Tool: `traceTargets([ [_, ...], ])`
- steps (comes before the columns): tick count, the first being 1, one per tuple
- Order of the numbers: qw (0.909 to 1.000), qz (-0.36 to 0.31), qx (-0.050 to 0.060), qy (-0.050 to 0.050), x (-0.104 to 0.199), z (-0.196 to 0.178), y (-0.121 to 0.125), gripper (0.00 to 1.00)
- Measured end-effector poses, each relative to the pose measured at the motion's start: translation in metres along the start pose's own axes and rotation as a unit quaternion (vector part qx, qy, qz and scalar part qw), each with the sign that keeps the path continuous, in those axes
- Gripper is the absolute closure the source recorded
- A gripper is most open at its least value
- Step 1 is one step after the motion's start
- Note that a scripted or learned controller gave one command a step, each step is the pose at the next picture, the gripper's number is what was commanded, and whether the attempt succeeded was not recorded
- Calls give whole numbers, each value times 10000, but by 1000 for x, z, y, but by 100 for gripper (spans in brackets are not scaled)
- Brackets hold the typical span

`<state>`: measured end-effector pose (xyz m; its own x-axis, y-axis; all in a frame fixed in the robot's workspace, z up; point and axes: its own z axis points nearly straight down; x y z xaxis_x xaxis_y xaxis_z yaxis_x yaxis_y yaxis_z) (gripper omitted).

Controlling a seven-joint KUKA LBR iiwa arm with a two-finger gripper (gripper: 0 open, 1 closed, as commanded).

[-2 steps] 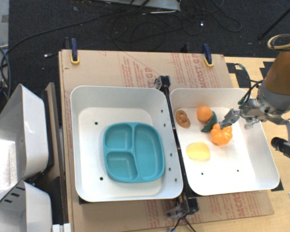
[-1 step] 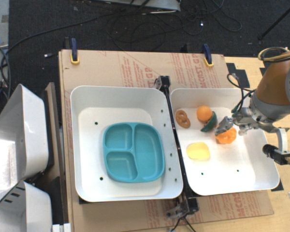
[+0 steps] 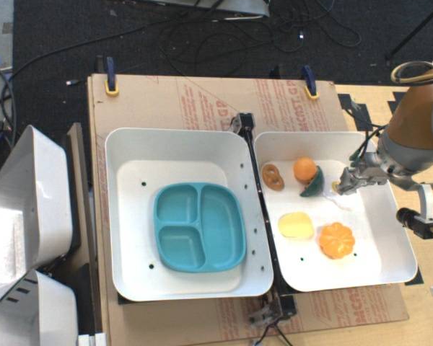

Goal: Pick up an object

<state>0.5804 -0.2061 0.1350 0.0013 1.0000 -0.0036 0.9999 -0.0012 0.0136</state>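
Observation:
The right bin [image 3: 390, 258] holds several small objects: a brown pretzel [image 3: 272, 176], an orange ball [image 3: 304, 169], a dark green piece [image 3: 314, 184] leaning against the ball, a pale yellow block [image 3: 296, 225] and an orange pumpkin-like fruit [image 3: 336, 240]. My gripper [image 3: 344, 185] reaches in from the right and hangs low over the bin's upper middle, just right of the green piece and the orange ball. Nothing shows between its fingers.
The left bin [image 3: 130, 157] holds a teal divided plate [image 3: 200, 226]. Both bins rest on a cardboard-covered bench [image 3: 202, 99] with clamps [image 3: 111, 83] at the back edge. White containers [image 3: 25, 193] stand off the bench's left side.

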Motion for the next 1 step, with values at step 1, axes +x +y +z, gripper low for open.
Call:
traceTargets([
  [1,10000,-15,45,7,-4,-43,5,100],
])
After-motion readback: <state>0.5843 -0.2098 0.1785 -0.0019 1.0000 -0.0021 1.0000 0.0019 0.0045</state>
